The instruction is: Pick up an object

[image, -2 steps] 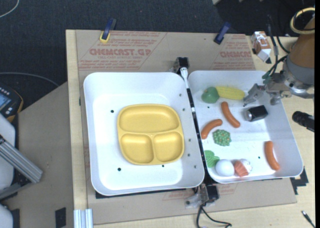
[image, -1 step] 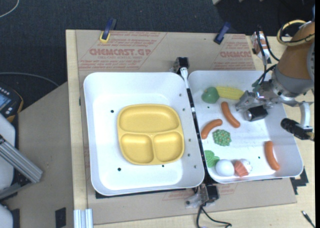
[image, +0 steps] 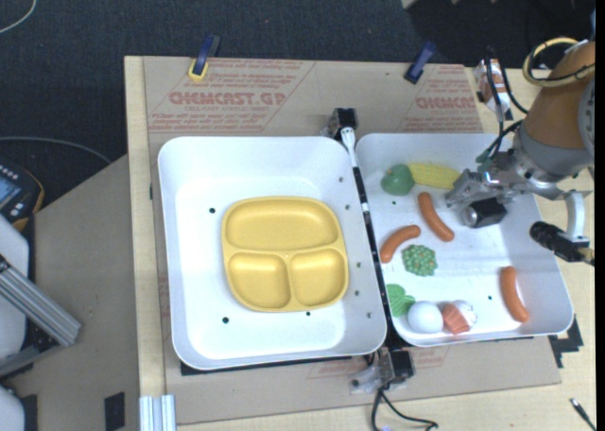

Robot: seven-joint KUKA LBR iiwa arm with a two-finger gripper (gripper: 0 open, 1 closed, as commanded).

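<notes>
The two-finger metal tool (image: 475,200), finger state indeterminate, sits low in the shallow white plastic right bin (image: 539,311), at 3 o'clock of the orange plastic sausage (image: 436,216).

A plate (image: 284,254) lies in the left bin (image: 180,259). At its 3 o'clock, the right bin (image: 544,301) holds sausages (image: 435,215), corn (image: 434,174) and an egg (image: 423,317).
</notes>
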